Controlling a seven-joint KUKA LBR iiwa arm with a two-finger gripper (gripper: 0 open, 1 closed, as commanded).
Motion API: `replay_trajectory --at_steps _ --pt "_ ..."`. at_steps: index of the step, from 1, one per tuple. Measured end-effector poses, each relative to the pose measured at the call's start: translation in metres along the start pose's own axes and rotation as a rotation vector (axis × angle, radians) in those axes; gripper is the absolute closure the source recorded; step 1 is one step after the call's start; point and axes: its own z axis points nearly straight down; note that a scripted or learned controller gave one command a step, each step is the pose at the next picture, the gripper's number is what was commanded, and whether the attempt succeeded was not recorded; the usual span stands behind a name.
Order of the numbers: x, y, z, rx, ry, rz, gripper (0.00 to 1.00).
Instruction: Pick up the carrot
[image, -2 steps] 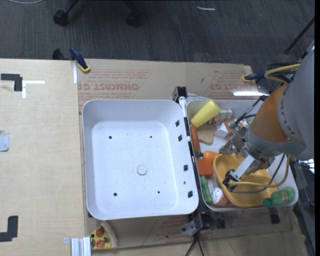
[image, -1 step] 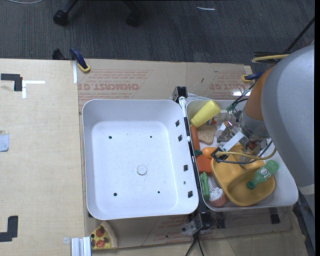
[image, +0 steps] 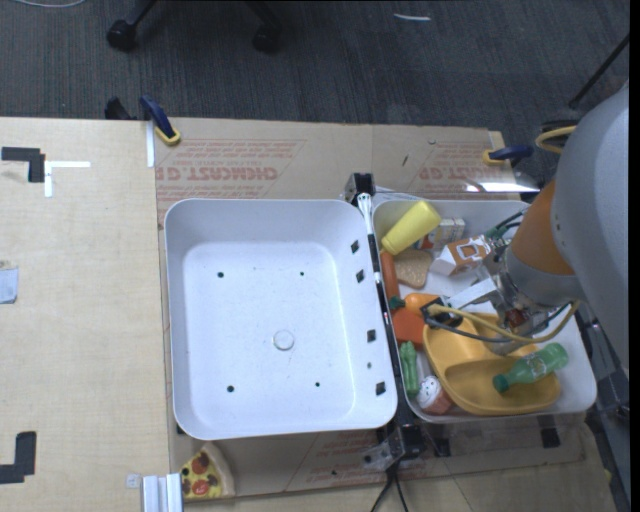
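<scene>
- We see the arm (image: 600, 200) coming in from the right edge of the frame, grey body with the orange band (image: 545, 235) above the wrist.
- The hand (image: 515, 305) sits low over the right bin (image: 575, 400), in its centre-right part; we cannot tell from this angle how it is set, wrist and cables hide it.
- The carrot (image: 408, 322) lies in the right bin against its left wall, mid-height of the frame, orange, just left of the yellow bowl (image: 480, 385). It is apart from the hand.
- A green bottle (image: 530, 367) lies tilted inside the yellow bowl, lower right.
- A yellow cylinder (image: 410, 227) lies at the upper left of the right bin, with a slice of bread (image: 413, 268) just below it and a small orange-and-white carton (image: 466, 254) to its right.
- A small white and red item (image: 430, 392) sits at the lower left of the right bin, too small to identify.
- The left bin (image: 200, 300) takes the centre of the frame; a small round disc (image: 284, 341) is at its middle.
- A toy pizza slice (image: 203, 474) lies on the desk (image: 70, 330) below the left bin's lower-left corner.
</scene>
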Motion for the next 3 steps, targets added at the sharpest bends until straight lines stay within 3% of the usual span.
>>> replay_trajectory --at_steps 1,2,3 --pt "-0.009 -0.011 -0.003 -0.009 0.012 0.018 0.00" --pt "0.056 -0.052 -0.086 0.025 -0.036 -0.037 0.00" --pt "0.015 -0.010 -0.026 0.027 -0.040 0.012 0.00"
